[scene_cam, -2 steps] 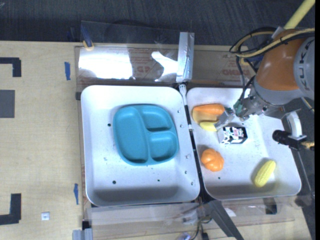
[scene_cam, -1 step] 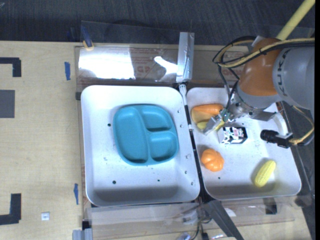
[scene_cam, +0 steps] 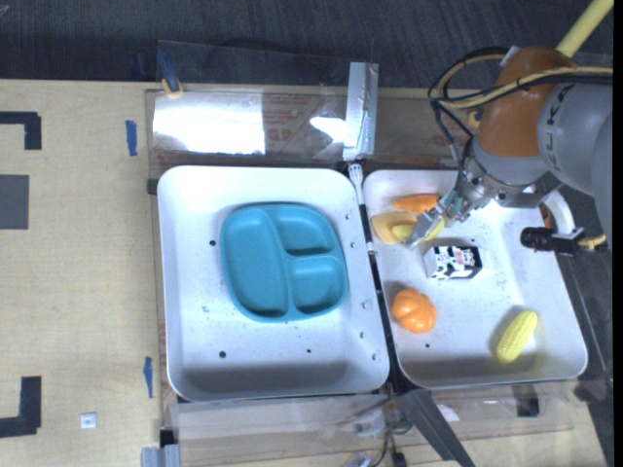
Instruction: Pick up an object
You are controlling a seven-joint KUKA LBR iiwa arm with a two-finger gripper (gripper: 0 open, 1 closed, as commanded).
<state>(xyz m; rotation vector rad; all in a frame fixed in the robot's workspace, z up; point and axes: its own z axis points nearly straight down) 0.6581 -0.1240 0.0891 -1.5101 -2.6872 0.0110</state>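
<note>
**Claw low over the yellow piece in the right bin**

The arm (scene_cam: 545, 115) comes in from the upper right of the frame, grey with its orange band, and the claw (scene_cam: 428, 228) sits low in the upper left part of the right bin (scene_cam: 545, 358). Its tips are right at a yellow piece (scene_cam: 391, 229) lying close to the bin's left wall. Whether the claw is spread or pressed together, I cannot tell from here. Whether it actually touches the yellow piece is also too close to call.

Just above the claw lies an orange carrot-like piece (scene_cam: 417, 202). Just below and right of the tips lies a small black-and-white patterned object (scene_cam: 456, 262); its markings are too small to read. Further down, an orange pumpkin-shaped toy (scene_cam: 413, 310) sits near the left wall, and a yellow corn cob (scene_cam: 516, 334) lies in the lower right of the bin, well apart from the claw.

Over in the left bin (scene_cam: 195, 339), a blue divided plate (scene_cam: 283, 259) sits in the middle.
</note>
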